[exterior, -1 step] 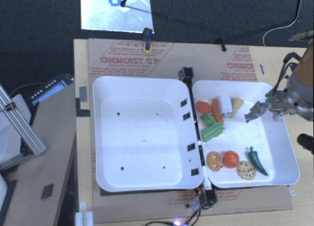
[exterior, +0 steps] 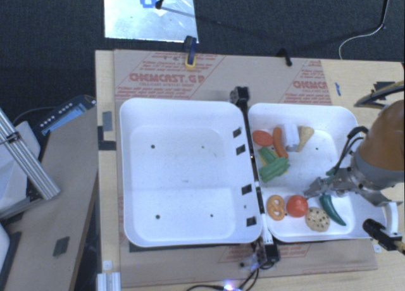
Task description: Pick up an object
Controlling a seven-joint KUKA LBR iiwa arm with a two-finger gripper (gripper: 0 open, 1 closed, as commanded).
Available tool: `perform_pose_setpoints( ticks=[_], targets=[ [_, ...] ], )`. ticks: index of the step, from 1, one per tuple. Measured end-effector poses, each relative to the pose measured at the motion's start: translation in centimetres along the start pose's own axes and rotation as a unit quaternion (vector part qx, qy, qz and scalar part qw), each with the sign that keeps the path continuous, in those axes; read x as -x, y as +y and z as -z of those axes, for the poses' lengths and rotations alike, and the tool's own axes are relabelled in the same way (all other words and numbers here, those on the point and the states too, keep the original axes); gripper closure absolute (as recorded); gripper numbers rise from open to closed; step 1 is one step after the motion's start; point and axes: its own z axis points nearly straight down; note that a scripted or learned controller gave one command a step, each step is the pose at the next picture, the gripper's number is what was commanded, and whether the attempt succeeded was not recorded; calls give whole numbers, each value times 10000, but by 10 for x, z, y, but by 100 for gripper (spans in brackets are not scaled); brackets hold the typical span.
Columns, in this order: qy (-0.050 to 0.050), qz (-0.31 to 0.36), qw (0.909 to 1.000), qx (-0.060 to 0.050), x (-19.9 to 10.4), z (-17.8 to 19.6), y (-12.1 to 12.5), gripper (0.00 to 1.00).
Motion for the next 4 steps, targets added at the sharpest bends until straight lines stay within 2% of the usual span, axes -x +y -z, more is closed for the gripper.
perform_pose_setpoints(
  ticks=[1,2,3,4],
  targets=[
    [-26,65,9999,120,-8,-2,133,0],
    [-24,50,9999,99,-6,8,130,100],
    [-16,34,10000,-82,-16,-1,170,100],
    [-39,24,9999,141,-2,110,176,100]
  ],
)
